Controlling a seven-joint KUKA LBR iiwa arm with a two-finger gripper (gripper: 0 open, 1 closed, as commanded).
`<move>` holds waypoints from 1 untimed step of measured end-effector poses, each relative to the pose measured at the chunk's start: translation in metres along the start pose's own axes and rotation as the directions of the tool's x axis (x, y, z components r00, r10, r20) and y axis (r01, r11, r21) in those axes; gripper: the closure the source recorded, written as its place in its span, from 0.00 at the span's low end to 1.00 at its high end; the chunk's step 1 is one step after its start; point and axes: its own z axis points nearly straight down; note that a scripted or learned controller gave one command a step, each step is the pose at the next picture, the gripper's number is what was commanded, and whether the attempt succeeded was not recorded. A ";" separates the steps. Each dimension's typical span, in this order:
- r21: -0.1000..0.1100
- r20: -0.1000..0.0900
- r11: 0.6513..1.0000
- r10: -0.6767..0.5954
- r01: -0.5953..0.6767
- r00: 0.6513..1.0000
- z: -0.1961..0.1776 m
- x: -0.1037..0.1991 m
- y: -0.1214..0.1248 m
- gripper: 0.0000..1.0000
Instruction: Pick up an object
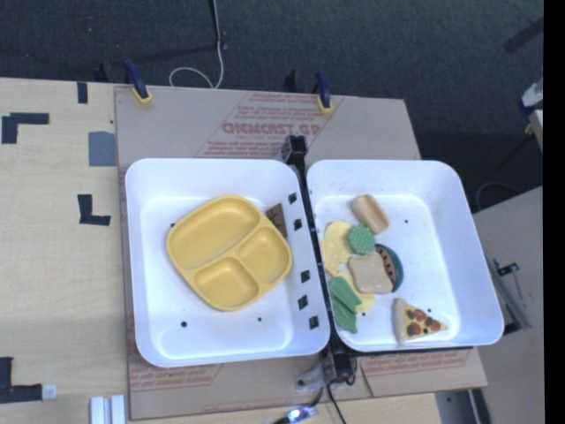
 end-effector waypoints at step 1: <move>0.017 -0.010 1.000 -0.011 0.011 1.000 0.005 0.105 0.060 0.00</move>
